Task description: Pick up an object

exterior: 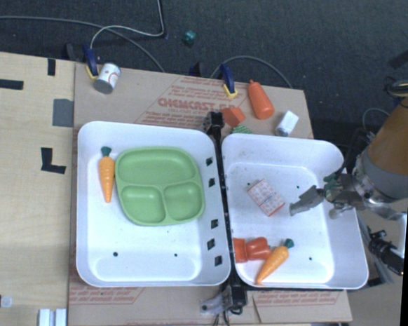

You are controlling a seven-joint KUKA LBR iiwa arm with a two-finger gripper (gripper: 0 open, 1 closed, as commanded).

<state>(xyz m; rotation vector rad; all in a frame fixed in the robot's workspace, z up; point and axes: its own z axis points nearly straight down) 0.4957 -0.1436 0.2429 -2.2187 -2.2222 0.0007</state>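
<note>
Over the right bin (pixel 336 268), near its right wall: claw (pixel 312 200) at end of arm (pixel 391 149), reaching leftward. One grey finger seen pointing down-left toward bin middle; cannot tell how far open, nothing visibly held.

Candidate target — small pink-and-white checked packet (pixel 266 197), flat on bin floor, upper middle, just beside the claw tip, apart from it. Judged light, thin, possibly soft or crinkly; low profile, so hard to get under. Best hold probably across the narrow sides, pressing down to the floor before closing. Slip risk on smooth white plastic.

Alternatives at the near edge of same bin: toy carrot (pixel 272 262), orange with green tip, lying at a slant; red-orange block (pixel 248 249) just beside its thick end, seemingly touching. Both likely stiff plastic, light. Carrot tapered — take at the thick middle. Crowded together and close to the bin wall, so less room for fingers.

Left bin (pixel 85 248): green divided plate (pixel 161 186) and second carrot (pixel 106 174) beside it — well apart from the claw.

On the bench beyond the bins: orange bottle-like toy (pixel 260 100), small white cube (pixel 287 122), can (pixel 107 77), clamps, cables. None obstructing. Black divider clips between bins — keep clear if crossing.
</note>
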